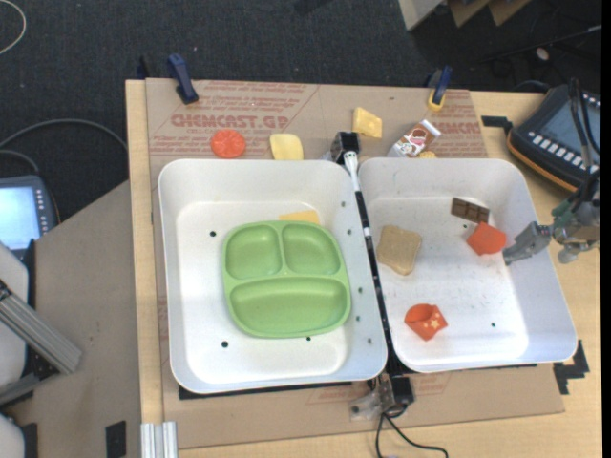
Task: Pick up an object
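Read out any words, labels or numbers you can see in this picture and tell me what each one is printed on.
"CHEMCAST G.P": large red letters on the brown board behind the bins, partly covered by the orange disc.
Smaller red lines above and below it, and a repeat at the board's right: too blurred to read.
Red and white packet: print too small to read.
Dark handheld unit at right: light button markings, unreadable.

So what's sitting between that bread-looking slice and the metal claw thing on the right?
In the camera view, an orange block lies between the bread slice and the tool, just left of the tool, with a small brown piece above it.
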Robot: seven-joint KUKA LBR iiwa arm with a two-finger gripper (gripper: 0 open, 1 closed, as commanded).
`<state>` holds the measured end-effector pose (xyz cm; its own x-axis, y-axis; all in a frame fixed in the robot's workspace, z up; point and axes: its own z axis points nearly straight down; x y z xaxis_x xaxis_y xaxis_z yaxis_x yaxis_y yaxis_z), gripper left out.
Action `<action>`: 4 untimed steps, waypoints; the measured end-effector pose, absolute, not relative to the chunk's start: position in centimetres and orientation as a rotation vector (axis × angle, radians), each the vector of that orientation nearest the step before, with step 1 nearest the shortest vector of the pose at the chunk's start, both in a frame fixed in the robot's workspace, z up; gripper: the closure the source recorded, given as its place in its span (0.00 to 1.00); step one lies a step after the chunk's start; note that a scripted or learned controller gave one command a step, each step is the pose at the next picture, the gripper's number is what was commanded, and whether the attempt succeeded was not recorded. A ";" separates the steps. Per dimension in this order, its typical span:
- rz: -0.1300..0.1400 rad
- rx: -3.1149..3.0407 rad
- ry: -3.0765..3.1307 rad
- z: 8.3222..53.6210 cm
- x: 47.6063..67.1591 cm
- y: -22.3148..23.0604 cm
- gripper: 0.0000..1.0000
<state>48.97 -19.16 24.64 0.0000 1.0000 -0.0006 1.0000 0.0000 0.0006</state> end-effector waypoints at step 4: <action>0.001 2.219 2.224 9.6 59.0 -22.3 1.00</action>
<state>58.95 -22.31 9.61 -0.0022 1.0000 0.0005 1.0000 0.0022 0.0009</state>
